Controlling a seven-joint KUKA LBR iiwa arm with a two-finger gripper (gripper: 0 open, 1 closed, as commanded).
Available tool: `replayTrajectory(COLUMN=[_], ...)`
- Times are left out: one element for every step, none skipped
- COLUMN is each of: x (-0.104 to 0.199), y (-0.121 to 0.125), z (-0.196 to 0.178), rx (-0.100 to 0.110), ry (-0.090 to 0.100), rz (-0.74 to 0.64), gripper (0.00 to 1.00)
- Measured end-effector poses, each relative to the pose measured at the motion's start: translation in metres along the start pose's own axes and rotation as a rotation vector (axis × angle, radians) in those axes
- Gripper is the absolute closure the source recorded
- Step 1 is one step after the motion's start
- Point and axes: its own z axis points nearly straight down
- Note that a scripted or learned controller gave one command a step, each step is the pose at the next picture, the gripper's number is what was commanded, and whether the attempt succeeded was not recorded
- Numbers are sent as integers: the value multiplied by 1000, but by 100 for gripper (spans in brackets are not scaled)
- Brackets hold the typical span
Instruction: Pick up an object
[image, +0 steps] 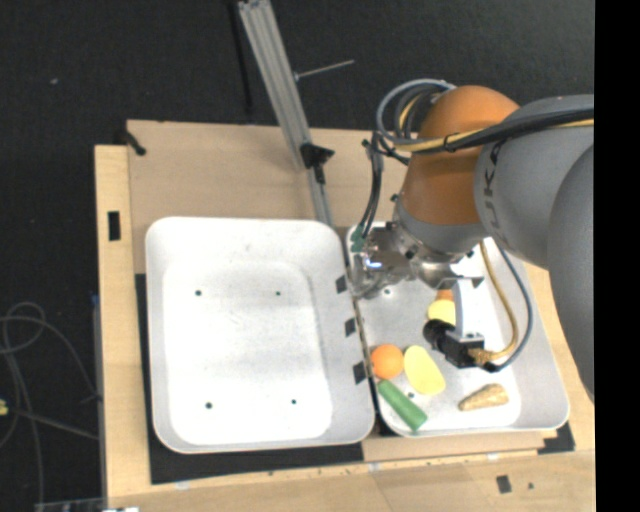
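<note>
A tan bench (230, 170) carries two white bins; the gripper (372, 270) hangs over the right bin's (535, 400) left edge — its opening hidden — above an orange ball (386, 361) and green marker (402, 404).

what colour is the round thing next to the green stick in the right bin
Orange. The ball shows clearly in the camera view, beside the green stick.

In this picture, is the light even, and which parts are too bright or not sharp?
Camera view: the left bin is nearly washed out under bright light; the floor around the bench is very dark; the arm shades the right bin near the gripper; the small orange ball and green object look soft.
</note>
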Motion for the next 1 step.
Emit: replayTrajectory(x=[54], y=[-4], z=[-4], rx=[-1], ry=[1], rz=[-2], gripper=[100])
